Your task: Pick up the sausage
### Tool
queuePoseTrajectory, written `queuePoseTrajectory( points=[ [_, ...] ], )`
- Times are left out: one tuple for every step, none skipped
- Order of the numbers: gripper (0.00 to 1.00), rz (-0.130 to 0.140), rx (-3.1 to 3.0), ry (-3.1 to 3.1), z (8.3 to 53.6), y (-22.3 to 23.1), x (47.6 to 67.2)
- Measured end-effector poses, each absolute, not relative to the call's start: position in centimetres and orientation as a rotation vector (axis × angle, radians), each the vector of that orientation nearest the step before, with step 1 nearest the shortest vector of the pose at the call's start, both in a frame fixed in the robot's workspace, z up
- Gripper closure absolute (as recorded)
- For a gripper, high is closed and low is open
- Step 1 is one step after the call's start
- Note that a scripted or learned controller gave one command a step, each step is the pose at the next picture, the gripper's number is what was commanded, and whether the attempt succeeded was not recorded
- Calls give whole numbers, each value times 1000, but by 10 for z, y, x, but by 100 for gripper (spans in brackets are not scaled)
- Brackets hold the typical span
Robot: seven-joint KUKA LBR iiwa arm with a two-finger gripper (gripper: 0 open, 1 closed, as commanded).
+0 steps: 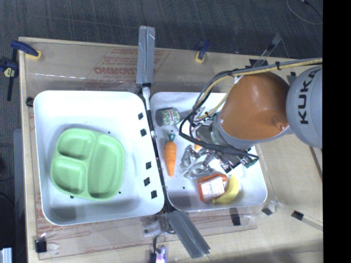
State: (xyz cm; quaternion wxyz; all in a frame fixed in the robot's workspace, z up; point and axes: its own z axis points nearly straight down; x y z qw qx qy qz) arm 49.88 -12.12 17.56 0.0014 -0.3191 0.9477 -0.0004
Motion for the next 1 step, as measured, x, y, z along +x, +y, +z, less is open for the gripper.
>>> queuePoseTrajectory(
  points=[
    [100,3,-1138,2929,106,-198,489]
  ],
)
